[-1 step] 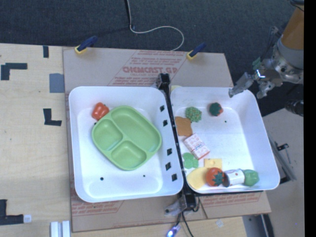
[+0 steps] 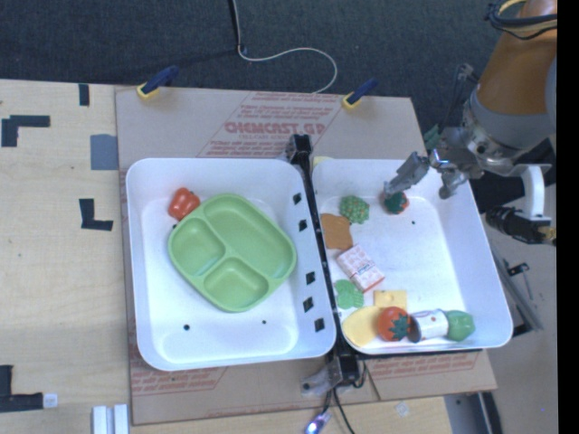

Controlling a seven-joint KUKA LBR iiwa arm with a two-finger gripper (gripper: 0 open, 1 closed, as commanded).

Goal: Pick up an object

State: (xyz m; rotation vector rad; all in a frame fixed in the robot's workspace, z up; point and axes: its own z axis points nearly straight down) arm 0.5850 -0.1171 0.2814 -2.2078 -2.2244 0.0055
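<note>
Your berry [image 2: 395, 203] sits at the back of the right bin [image 2: 470, 242], and looks to me like it's still resting on the floor, so the pick isn't done. Gripper [image 2: 418, 181] hangs spread open right over it, one finger touching, arm slanting in from the right.

Pale wooden worktop [image 2: 54, 269] with black tape marks [image 2: 90, 215], a cardboard sheet [image 2: 262, 125] clamped on it (blue-yellow clips), dark carpet [image 2: 109, 16] behind, a white cable [image 2: 271, 57] trailing.
</note>
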